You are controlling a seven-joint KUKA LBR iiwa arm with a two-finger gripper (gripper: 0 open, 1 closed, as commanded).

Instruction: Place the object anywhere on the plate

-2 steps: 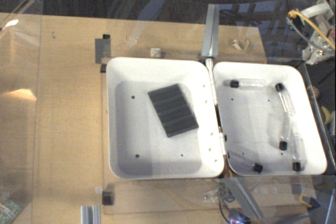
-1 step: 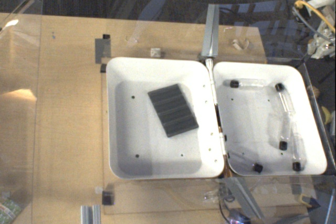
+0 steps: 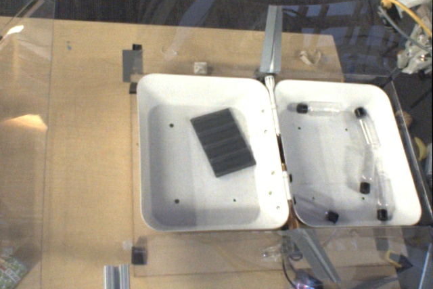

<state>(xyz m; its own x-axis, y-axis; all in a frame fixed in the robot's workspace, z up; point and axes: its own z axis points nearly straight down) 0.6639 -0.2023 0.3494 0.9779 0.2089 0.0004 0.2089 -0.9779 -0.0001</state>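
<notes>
Gripper hardware (image 3: 414, 44) sits at the far upper right corner of the camera view, beyond the back corner of the right bin, a pale cluster of metal with a yellow cable looping over it; whether it is spread or pressed together cannot be told from here, and nothing is visibly held. Down and to the left of it, well apart, a dark grey ribbed rectangular object (image 3: 222, 141) lies flat on the floor of the left bin (image 3: 152, 166), a little above and right of that bin's centre. Its long axis runs on a diagonal, from upper left to lower right. It touches no wall. Beside it, the right bin (image 3: 318, 166) holds clear tubes with black end caps (image 3: 365, 152), laid along its back and right sides, with more black caps near the front edge. No plate can be clearly made out. Judging from the layout, the arm would need to cross the whole right bin to reach the dark object.
</notes>
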